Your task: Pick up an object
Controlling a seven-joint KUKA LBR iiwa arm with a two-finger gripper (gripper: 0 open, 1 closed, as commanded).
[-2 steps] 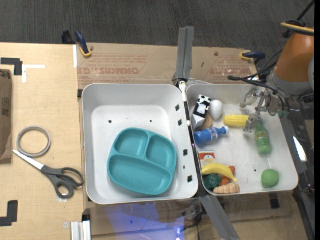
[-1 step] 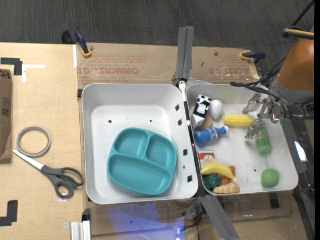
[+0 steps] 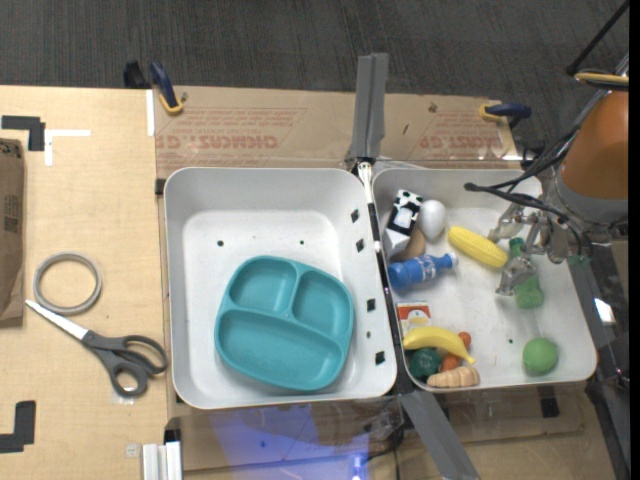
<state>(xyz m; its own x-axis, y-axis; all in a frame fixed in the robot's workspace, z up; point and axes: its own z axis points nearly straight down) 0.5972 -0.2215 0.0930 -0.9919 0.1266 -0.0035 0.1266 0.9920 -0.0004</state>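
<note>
We cannot tell how the gripper (image 3: pixel 522 268) stands; just below it a small green object (image 3: pixel 528 293) is half hidden.

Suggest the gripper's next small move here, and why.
Probably lower straight down a touch: the gripper hangs in the right white bin directly over a small green object, with the yellow toy corn cob just beside it.
</note>
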